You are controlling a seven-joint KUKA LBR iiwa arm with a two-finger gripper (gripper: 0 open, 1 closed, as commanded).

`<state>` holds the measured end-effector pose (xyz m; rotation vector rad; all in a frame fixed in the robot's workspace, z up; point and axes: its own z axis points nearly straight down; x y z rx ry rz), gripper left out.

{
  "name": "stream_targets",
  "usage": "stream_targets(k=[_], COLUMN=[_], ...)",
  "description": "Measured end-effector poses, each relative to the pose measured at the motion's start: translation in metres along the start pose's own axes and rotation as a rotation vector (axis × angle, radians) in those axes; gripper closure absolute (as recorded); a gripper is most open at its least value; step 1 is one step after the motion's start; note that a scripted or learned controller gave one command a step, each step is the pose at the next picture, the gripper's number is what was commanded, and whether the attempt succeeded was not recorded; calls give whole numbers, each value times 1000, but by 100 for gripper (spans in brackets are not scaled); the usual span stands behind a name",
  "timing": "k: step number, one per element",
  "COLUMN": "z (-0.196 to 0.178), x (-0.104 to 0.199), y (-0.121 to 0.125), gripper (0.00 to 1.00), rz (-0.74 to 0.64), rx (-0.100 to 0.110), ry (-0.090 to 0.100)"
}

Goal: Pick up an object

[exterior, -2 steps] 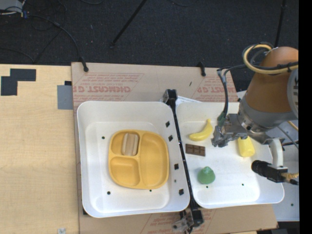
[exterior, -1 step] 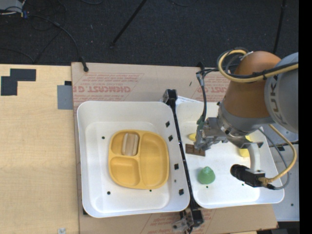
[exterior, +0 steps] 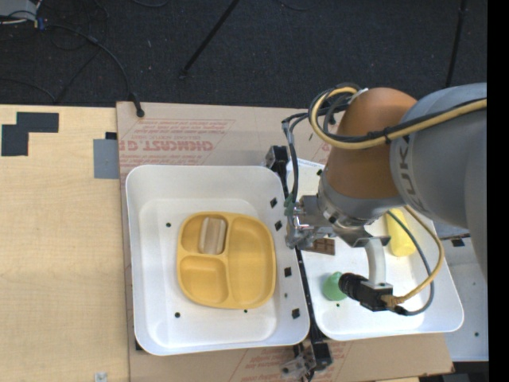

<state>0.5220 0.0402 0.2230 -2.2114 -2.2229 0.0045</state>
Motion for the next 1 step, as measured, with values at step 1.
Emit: stream_targets(k=[1], z=[-2], x=[52], y=[-20], gripper=[100], rz=[-1], rx=[0], ry=[0])
